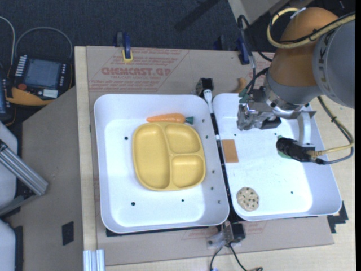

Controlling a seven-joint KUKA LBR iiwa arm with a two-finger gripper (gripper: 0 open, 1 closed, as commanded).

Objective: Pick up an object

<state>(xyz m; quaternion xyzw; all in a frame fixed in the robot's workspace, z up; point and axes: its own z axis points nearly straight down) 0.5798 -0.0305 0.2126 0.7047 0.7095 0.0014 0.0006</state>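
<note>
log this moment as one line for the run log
gripper over right bin, nothing seen held | cookie, brown tile in right bin | carrot, yellow tray in left bin

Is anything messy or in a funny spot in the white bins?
Nothing looks spilled or broken. One small oddity: the toy carrot lies on the left bin's floor, against the far edge of the yellow divided plate, not in a compartment. The cookie and brown rectangular piece lie flat in the right bin.
</note>
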